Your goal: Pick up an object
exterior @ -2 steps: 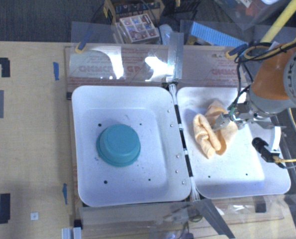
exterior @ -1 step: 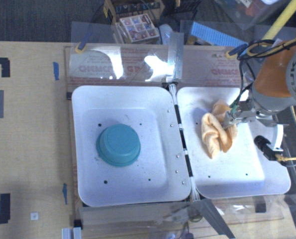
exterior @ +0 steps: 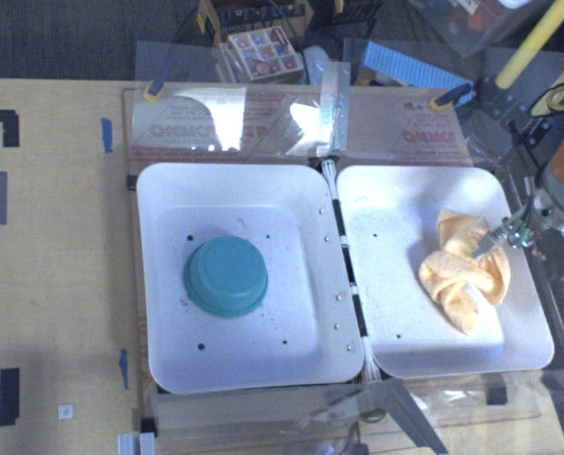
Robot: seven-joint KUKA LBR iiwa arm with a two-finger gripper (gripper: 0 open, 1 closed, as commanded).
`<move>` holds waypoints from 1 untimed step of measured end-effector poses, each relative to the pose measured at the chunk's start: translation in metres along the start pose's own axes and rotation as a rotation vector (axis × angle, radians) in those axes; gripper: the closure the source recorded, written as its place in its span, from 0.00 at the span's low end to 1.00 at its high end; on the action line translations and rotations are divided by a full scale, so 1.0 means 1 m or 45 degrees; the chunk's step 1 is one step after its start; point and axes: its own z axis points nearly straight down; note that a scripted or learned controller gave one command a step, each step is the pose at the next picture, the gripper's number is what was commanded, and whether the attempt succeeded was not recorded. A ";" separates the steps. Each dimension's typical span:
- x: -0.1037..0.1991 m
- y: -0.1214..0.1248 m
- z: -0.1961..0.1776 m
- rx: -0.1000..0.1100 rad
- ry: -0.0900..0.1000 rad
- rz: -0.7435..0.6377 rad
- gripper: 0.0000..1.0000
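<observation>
Item: crumpled yellow-orange cloth (exterior: 463,268), soft folds, lying in the right bin (exterior: 395,330) toward its right side. Tool (exterior: 495,242): tips at the cloth's upper right edge, touching it; how far open, cannot tell. Left bin (exterior: 168,349): teal bowl (exterior: 227,275), upside down.

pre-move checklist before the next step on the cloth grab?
1. Target present: yellow cloth lies crumpled in the right bin. ok
2. Tool at target: tip sits at the cloth's upper right edge. ok
3. Cloth between the fingers: too small to see. cannot tell
4. Cloth lifted: it rests on the bin floor. not ok
5. Other item out of the way: teal bowl sits upside down in the left bin. ok
</observation>
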 end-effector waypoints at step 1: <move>0.064 0.050 -0.044 0.000 0.000 0.014 1.00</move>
